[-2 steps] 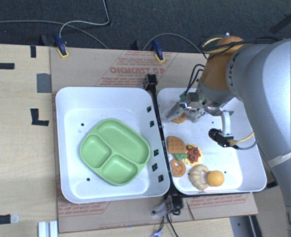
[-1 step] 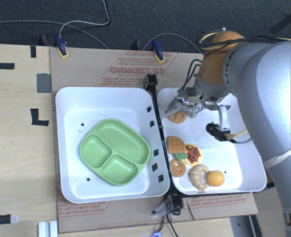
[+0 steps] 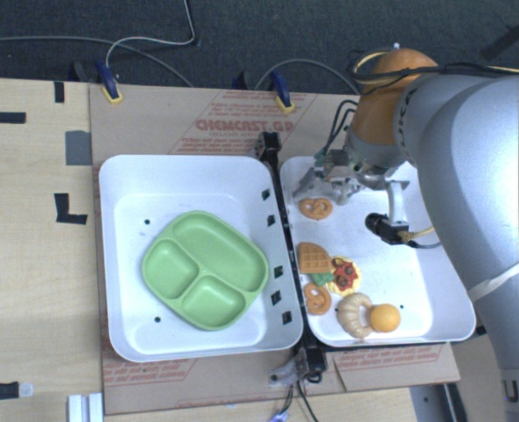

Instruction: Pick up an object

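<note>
The gripper (image 3: 323, 183) hangs just above the pretzel (image 3: 315, 207), upper part of the right bin (image 3: 435, 319); its state I cannot tell. It should descend straight, centred on the pretzel.

The grey arm (image 3: 471, 165) came in from three o'clock, its thick curved body covering the right side of the camera view from about one o'clock down to five o'clock. An orange band (image 3: 384, 95) sat above the wrist near one o'clock, with dark cables looping beside it. Below the band the wrist pointed down and toward nine o'clock, ending in the gripper (image 3: 330, 179) a little to the right of the view's centre; its metal parts were bunched together, and whether the fingers were parted or closed could not be told.
</note>
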Robot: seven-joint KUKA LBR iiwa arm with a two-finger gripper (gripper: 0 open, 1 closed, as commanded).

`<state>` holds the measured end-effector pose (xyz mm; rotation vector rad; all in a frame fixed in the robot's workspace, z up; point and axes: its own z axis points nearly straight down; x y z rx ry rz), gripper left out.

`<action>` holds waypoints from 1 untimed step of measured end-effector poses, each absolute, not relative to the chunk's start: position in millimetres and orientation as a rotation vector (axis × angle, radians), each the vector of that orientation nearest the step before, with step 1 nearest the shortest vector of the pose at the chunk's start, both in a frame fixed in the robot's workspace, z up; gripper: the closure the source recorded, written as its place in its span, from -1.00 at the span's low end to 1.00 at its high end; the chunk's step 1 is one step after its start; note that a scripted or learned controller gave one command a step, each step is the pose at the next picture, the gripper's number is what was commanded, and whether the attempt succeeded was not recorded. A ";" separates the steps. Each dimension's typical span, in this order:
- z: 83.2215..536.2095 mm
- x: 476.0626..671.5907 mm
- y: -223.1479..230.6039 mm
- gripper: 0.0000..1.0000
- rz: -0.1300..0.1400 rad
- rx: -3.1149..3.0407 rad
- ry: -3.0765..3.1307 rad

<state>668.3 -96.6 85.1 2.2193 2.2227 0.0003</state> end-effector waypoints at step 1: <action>85.1 668.4 -96.0 -1.00 -0.001 2.219 2.222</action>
